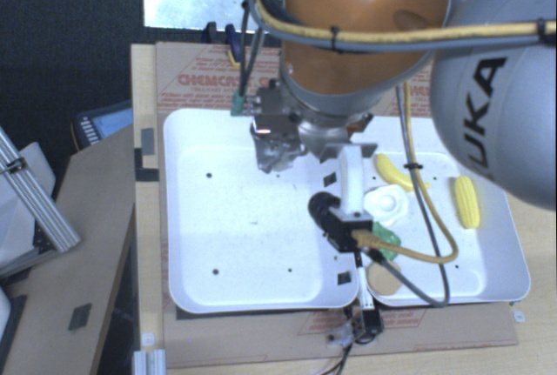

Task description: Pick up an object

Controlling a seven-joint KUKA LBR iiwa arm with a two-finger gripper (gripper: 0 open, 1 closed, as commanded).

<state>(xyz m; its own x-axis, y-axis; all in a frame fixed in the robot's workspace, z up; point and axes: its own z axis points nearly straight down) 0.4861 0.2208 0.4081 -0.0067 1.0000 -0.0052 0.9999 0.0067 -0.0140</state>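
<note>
Arm (365, 8): nearest the lens, orange dome, grey link lettered "UKA".
Gripper (278, 154): over the left bin (226, 225), beside the divider; fingers blurred, state cannot be told.
Corn cob (467, 201): right bin (500, 269), far from the divider; judged light, stiff, ridged; grip across its middle.
Banana (393, 173): right bin, nearer the divider.
Cardboard (200, 77): behind the left bin, red print "CHEMC…".

the arm (374, 8) covers the far edge of the right bin (496, 277) and the far right corner of the left bin (218, 217). the claw (280, 151) is blurred. a green thing (385, 238) by the dividing edge lies half under cables, too unclear to name.
</note>
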